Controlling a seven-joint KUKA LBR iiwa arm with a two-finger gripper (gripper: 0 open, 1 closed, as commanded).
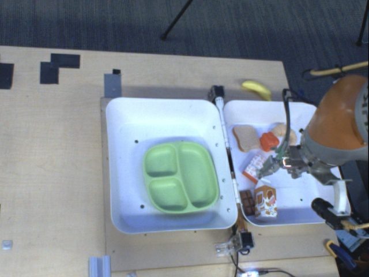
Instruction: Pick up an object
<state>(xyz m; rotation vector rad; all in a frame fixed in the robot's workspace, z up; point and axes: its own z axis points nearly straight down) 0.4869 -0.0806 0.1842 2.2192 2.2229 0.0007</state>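
Note:
The right bin [300, 212] holds a slice of bread [246, 137], a red piece [268, 141], a beige round piece [283, 133], a red-and-white packet [254, 167], a small carton [266, 201] and a chocolate bar [247, 202]. My gripper [272, 165] hangs low over the middle of this bin, just right of the packet and above the carton. Its fingers look spread apart, with nothing seen between them.
The left bin [124, 154] holds a green divided tray [180, 176]. A yellow banana [257, 89] lies on the bench behind the right bin. The arm's orange band [340, 120] covers the right bin's right side. Cables lie along the front edge.

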